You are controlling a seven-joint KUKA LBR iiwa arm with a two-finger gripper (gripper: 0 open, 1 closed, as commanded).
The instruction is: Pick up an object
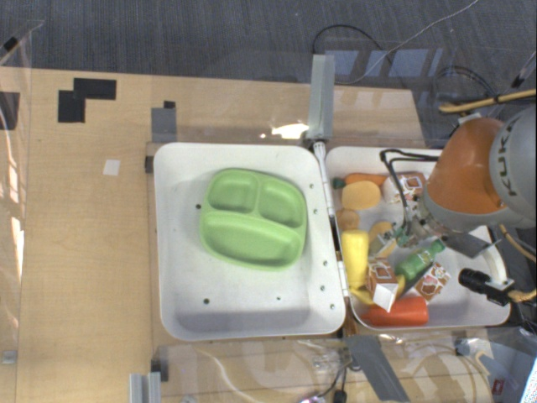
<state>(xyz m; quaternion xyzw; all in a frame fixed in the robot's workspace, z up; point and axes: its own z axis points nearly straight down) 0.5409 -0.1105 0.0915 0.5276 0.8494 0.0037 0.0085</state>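
Toy food [367,263] crowds the right bin [495,305]; green tray [252,217] fills the left bin [180,309].

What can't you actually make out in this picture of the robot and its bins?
- Gripper: in the camera view the arm's orange band hangs over it, so its grip cannot be judged.
- Right bin: the arm covers its far right part and whatever lies under it.
- Small printed packets: too small to read.
- Orange item at the bin's near wall: partly under a packet, identity unclear.
- Green divided plate in the left bin is fully visible.
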